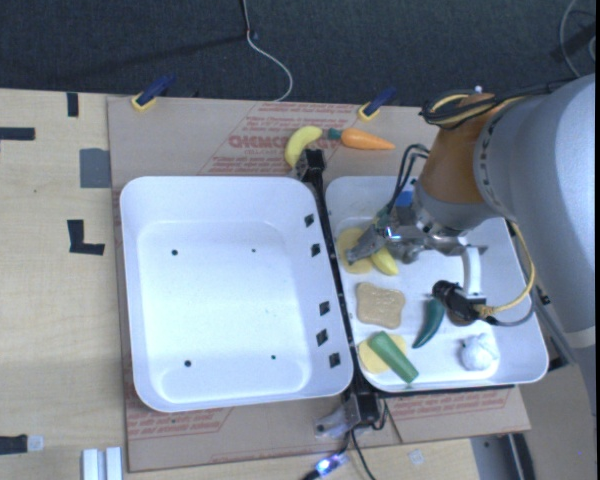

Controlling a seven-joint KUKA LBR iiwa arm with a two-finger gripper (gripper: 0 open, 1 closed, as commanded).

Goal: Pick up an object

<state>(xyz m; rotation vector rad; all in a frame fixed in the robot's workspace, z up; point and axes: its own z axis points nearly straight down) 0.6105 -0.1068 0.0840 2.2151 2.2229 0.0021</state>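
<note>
Hand low over banana, right bin; finger state unclear; centre on banana before closing

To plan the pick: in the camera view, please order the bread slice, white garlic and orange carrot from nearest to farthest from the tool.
From the tool:
1. Bread slice, just below it, in the right bin.
2. Orange carrot, above the bins, on the cardboard.
3. White garlic, right bin's lower right corner.
</note>
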